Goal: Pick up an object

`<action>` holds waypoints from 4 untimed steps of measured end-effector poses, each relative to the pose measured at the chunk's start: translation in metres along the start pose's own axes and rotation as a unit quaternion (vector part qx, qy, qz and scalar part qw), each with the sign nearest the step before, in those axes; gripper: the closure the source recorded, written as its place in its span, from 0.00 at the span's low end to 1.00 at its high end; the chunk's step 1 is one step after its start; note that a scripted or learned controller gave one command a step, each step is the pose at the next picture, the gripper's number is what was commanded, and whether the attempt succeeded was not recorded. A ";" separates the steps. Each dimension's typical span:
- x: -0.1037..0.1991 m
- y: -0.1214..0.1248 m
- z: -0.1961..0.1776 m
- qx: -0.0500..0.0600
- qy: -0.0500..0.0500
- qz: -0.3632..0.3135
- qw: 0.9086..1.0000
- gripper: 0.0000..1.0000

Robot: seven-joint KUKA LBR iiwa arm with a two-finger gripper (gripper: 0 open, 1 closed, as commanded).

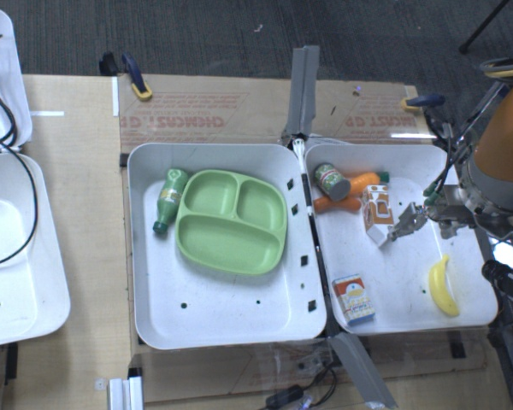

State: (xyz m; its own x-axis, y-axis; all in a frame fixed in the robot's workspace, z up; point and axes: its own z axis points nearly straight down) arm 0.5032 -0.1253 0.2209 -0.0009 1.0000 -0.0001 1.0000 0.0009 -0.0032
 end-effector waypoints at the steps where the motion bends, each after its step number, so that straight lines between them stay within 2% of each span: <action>1: 0.006 0.061 0.022 0.000 0.000 -0.027 1.000 0.00; 2: 0.017 0.116 0.128 -0.002 -0.001 -0.111 0.994 0.00; 3: 0.015 0.118 0.116 -0.005 -0.001 -0.109 0.994 1.00; 4: 0.077 0.127 0.009 -0.001 -0.001 -0.144 0.990 1.00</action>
